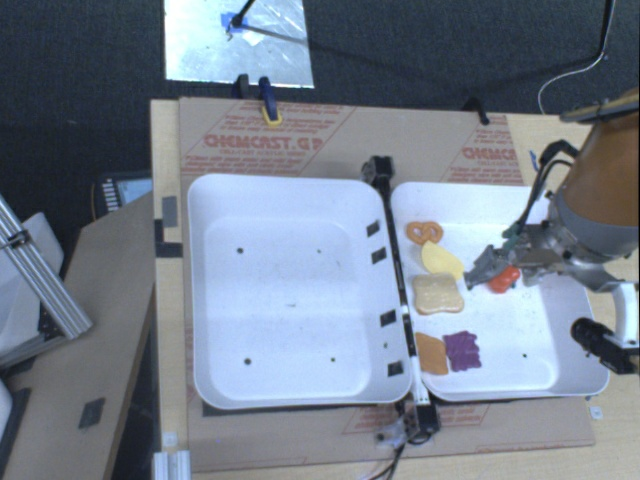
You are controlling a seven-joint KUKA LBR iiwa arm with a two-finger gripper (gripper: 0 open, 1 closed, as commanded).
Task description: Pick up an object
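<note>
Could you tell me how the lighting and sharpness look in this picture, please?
Camera view: even, soft lighting; the white bins are bright with faint shadows; a glaring shiny sheet up top; the small toys, like the pretzel, look soft; the gripper is slightly blurred.

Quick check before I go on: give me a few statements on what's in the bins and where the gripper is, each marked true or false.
1. The pretzel lies in the right bin. True.
2. The left bin holds the purple item. False: it lies in the right bin, beside the orange piece.
3. The gripper is over the right bin, near a red object. True.
4. The bread slice sits on the cardboard outside the bins. False: it is in the right bin, below the yellow piece.
</note>
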